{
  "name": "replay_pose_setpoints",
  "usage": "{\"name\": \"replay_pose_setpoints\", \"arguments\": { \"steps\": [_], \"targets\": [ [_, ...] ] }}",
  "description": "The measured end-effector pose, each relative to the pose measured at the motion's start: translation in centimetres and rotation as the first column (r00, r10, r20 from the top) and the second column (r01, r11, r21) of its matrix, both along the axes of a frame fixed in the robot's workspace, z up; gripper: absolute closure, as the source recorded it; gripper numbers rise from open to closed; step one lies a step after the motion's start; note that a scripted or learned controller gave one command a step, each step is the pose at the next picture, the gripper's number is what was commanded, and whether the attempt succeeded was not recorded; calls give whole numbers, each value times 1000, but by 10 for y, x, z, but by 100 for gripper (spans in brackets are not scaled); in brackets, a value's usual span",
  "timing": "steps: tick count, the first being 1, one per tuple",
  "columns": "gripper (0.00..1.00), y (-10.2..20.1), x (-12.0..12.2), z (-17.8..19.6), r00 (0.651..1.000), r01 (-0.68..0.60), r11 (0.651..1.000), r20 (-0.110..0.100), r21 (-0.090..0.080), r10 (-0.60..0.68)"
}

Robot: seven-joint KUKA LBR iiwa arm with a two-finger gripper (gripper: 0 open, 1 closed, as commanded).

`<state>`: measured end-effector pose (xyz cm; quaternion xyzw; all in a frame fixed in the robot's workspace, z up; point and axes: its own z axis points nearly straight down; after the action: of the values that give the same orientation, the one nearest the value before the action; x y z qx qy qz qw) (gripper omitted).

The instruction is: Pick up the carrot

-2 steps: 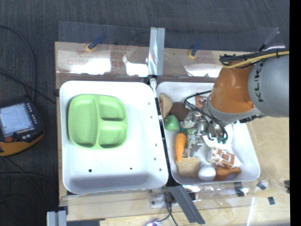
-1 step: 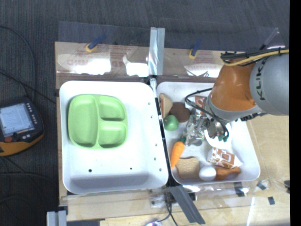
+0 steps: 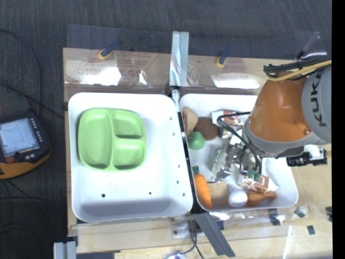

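The carrot [image 3: 202, 191], orange and tapered, lies at the front left corner of the right bin [image 3: 285, 179], against the wall beside the left bin. My gripper [image 3: 229, 163] hangs over the middle of the right bin, a little to the right of and behind the carrot. Its metal fingers point down toward the bin floor, with nothing clearly between them. The orange band and grey wrist cover the bin's right side.
Around the carrot lie a white egg [image 3: 237, 198], a tan bread piece [image 3: 218, 191], a snack packet [image 3: 255, 183], a green round item [image 3: 196, 141] and a brown one [image 3: 205, 127]. A green divided plate [image 3: 111, 138] sits in the left bin [image 3: 129, 198].
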<state>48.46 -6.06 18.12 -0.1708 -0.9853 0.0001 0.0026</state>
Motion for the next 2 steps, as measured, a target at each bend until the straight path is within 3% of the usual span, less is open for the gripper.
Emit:
{"name": "replay_pose_setpoints", "arguments": {
  "steps": [1,2],
  "targets": [
    [100,74,39,39,920,-392,920,3,2,392],
    [100,136,65,68,813,-582,813,3,2,582]
  ]
}}
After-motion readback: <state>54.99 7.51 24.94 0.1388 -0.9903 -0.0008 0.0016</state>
